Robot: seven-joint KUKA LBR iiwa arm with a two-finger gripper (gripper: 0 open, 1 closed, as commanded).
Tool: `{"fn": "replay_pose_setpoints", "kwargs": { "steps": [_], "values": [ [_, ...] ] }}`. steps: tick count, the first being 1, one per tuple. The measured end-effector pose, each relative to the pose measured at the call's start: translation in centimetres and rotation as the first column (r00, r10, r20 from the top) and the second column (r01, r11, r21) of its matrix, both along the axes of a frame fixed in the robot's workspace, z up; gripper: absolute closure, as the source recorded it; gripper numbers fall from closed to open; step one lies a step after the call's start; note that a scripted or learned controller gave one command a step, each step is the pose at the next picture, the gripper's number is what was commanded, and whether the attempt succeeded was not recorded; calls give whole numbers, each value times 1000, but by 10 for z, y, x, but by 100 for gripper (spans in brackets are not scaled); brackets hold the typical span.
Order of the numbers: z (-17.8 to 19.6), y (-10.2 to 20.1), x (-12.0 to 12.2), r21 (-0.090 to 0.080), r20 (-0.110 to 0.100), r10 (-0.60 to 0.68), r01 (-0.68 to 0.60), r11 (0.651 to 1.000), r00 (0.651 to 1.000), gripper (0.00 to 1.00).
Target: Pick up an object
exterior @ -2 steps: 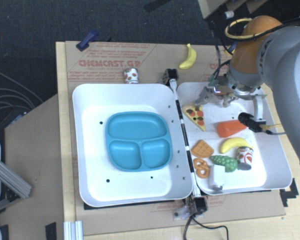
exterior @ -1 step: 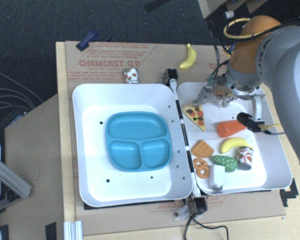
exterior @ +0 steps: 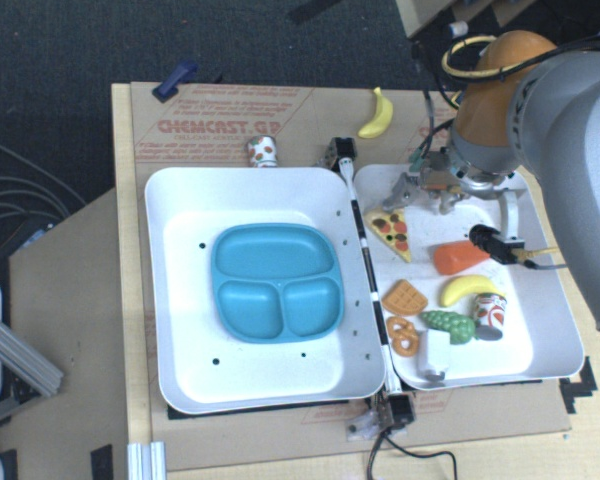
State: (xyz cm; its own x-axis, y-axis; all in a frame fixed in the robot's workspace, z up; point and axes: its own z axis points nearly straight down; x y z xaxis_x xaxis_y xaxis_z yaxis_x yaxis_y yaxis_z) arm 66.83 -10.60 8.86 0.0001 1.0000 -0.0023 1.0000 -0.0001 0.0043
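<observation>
1. Worktop (exterior: 230, 128): cardboard-covered, carrying two white bins.
2. Left bin (exterior: 170, 268): blue divided tray (exterior: 276, 280).
3. Right bin (exterior: 550, 338): pizza slice (exterior: 391, 233), banana (exterior: 467, 288), pretzel (exterior: 402, 335), waffle (exterior: 406, 297).
4. Pincer (exterior: 432, 190): over right bin's far end; whether open or closed, cannot tell.

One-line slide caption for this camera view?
KUKA arm's gripper hovers at the far end of the right bin beside a pizza slice among toy foods; a blue divided tray sits in the left bin.

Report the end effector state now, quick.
End effector: over the back of the right bin, above the pizza slice; open or shut cannot be told, and nothing is seen held in it.
</observation>
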Motion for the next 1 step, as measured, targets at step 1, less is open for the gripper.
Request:
{"fn": "replay_pose_setpoints", "kwargs": {
  "steps": [1],
  "values": [
    [0,4,0,-1,0,-1,1,1000,1000,0]
  ]
}}
